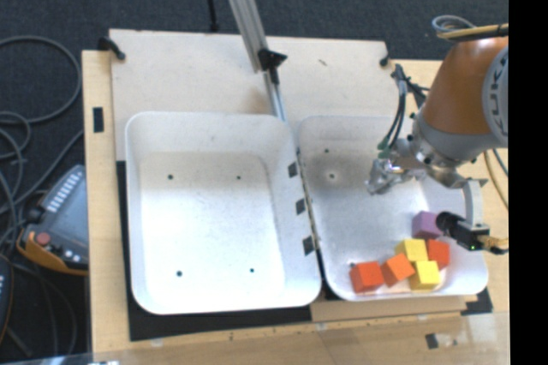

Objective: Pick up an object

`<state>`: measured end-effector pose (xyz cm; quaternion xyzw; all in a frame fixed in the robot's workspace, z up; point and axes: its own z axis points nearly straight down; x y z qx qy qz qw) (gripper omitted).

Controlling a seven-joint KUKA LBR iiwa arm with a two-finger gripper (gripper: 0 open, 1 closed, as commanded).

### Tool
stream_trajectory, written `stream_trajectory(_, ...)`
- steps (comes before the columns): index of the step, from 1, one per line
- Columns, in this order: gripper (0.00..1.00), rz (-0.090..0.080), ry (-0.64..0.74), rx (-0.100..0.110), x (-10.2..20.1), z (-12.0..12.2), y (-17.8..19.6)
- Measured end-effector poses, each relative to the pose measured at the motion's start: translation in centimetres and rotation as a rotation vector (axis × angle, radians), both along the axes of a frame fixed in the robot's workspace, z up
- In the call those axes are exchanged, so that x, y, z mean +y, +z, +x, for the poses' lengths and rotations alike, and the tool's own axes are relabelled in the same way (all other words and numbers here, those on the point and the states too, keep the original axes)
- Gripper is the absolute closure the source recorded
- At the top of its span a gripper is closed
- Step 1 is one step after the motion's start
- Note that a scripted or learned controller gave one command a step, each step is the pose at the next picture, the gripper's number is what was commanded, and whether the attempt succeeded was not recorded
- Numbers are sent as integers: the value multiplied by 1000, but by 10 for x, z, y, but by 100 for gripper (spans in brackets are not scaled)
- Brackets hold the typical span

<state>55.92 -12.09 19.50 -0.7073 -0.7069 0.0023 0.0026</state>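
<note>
My gripper (382, 176) hangs over the middle of the right bin (342, 149), below the orange wrist band. Nothing shows between its fingers. Several blocks lie in that bin's near right corner: a purple block (425, 224), a yellow block (416, 249), a second yellow block (427, 272), a red-orange block (366, 276), an orange block (398, 266) and a red block (440, 251). The gripper stands up and to the left of this cluster, apart from it.
The left bin (214, 209) lies beside the right one. An aluminium post (244, 3) slants up from the gap between the bins at the back. Cables and a pendant (56, 218) lie off the bench at left.
</note>
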Motion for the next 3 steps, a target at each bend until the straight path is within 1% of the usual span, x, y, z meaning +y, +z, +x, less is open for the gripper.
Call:
stream_trajectory(1,100,-1,-2,-12,-7,-58,-98)
stream_trajectory(2,100,-5,-1,-15,-61,-3,-96)
stream_trajectory(3,0,-2,-4,-11,-59,-5,-97)
